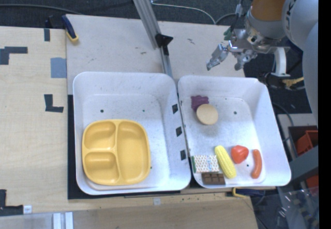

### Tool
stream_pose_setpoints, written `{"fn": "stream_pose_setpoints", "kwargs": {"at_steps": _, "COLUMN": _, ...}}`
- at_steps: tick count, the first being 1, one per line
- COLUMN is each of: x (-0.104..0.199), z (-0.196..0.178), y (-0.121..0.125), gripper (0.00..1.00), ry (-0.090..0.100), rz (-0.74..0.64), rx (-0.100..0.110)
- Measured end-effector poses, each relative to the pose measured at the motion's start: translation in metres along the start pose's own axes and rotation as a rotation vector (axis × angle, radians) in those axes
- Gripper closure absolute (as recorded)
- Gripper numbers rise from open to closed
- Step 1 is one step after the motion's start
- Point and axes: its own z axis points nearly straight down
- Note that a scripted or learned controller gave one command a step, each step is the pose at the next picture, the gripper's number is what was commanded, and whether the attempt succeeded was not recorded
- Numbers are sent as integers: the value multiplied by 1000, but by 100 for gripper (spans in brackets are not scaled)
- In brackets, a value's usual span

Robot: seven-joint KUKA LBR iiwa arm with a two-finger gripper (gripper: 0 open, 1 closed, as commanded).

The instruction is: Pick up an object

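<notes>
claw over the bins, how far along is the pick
Nothing looks done yet. The claw hangs above the bench behind the right bin with nothing between its fingers. The cookie, corn, tomato and sausage lie in that bin. Reaching down, grasping and lifting are all left.

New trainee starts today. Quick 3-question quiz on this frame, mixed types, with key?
1. True or false: the hand hangs above the right bin's far rim, holding nothing.
2. Which bin has the yellow tray? A) left B) right
3. What lies right beside the cookie, on its far side?

Key: 1 true; 2 A, the left bin; 3 the purple piece.
</notes>
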Motion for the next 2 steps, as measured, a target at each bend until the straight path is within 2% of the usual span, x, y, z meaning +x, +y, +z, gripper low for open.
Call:
{"fn": "stream_pose_setpoints", "kwargs": {"at_steps": 1, "x": 1, "z": -10, "y": 0, "gripper": 100, "ry": -1, "rz": -2, "rx": 0}}
{"fn": "stream_pose_setpoints", "kwargs": {"at_steps": 2, "x": 51, "z": 25, "y": 6, "gripper": 100, "ry": 3, "rz": -3, "rx": 3}}
